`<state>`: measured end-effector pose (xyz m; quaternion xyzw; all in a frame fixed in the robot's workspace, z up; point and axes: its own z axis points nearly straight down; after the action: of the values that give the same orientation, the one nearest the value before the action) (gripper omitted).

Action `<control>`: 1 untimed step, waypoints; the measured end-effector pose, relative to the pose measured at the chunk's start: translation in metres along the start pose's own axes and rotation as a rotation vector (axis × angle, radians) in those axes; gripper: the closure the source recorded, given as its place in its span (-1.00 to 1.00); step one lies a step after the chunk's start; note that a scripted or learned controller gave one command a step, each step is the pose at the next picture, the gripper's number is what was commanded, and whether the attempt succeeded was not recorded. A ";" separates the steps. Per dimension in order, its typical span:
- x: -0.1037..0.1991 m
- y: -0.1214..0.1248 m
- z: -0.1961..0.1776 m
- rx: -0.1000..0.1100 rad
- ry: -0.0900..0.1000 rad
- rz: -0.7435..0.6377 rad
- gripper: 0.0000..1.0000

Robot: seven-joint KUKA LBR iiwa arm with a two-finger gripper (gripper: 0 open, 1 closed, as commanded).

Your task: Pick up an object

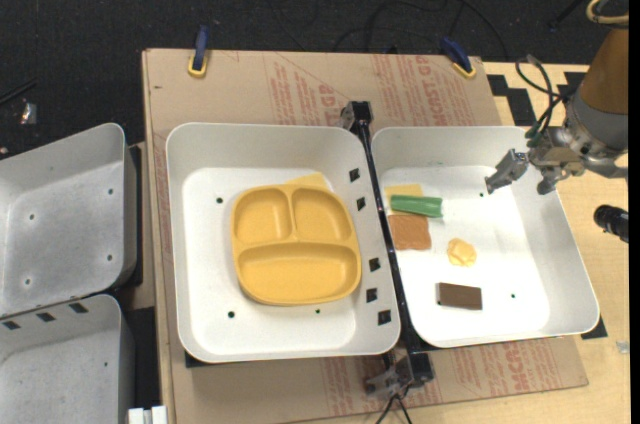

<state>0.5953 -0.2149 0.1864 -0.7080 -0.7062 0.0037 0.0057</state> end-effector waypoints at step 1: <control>0.001 0.003 -0.009 -0.014 -0.003 -0.004 -1.00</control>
<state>0.5988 -0.2142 0.1949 -0.7067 -0.7076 0.0001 -0.0003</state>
